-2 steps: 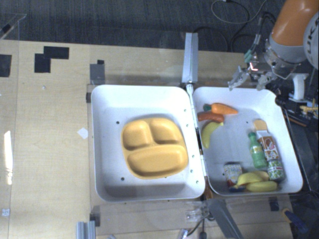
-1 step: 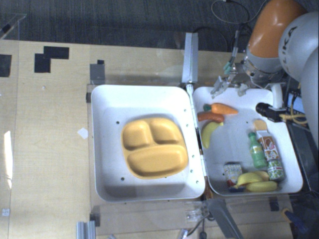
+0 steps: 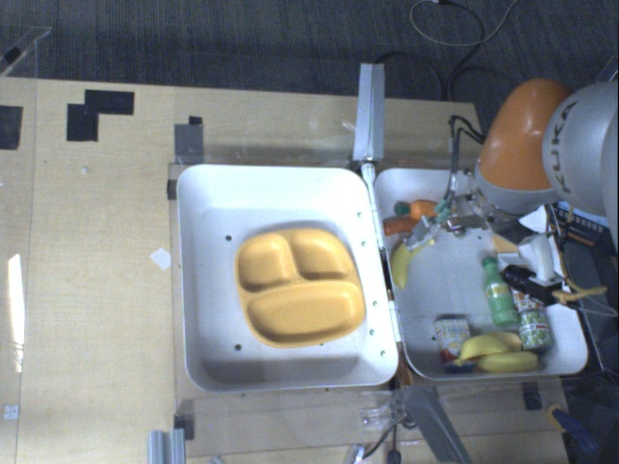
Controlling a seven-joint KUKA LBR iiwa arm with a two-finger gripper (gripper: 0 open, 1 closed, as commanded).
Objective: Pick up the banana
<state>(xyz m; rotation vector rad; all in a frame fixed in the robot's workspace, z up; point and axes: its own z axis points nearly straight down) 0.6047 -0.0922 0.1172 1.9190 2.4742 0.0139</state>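
Gripper (image 3: 437,222): low over the right bin's (image 3: 435,341) far left part; whether it is spread or pressed together cannot be told.
Under the gripper: a small yellow piece (image 3: 400,262) and an orange item (image 3: 414,211).
Banana (image 3: 498,353): near edge of the right bin, well apart from the gripper.
Beside banana: green bottle (image 3: 500,296), can (image 3: 534,325), small packet (image 3: 452,333).
Left bin (image 3: 208,259): yellow divided tray (image 3: 300,285).

Count from my station: two white bins, left bin (image 3: 193,259) and right bin (image 3: 426,356). One yellow divided tray (image 3: 295,283), three compartments. Bananas: two together at the right bin's near edge (image 3: 498,354), a third (image 3: 399,264) by its left wall. One green bottle (image 3: 500,298). Small cans: two (image 3: 534,325).
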